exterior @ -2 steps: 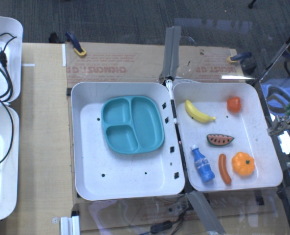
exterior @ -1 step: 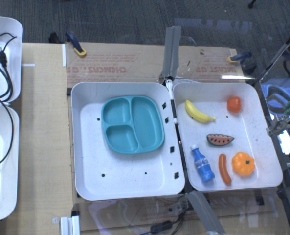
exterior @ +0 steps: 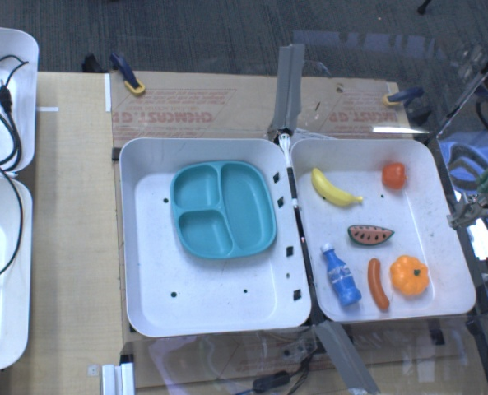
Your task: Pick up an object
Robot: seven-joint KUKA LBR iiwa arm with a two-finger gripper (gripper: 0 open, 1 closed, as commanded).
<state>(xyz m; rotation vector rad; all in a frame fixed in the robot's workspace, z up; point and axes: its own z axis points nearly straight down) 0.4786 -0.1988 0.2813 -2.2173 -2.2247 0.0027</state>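
Banana (exterior: 335, 188), tomato (exterior: 394, 175), watermelon slice (exterior: 370, 234), bottle (exterior: 341, 276), sausage (exterior: 378, 284), pumpkin (exterior: 410, 275) in right bin (exterior: 441, 220), fingers' state cannot be told.

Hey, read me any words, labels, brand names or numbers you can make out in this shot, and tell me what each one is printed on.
"CHEMCAS..." or something close, in red, upside down and blurred, on the cardboard sheet behind the left bin.
A matching red print on the cardboard behind the right bin: too blurred to read.
The blue bottle has a pale label: too small to read.
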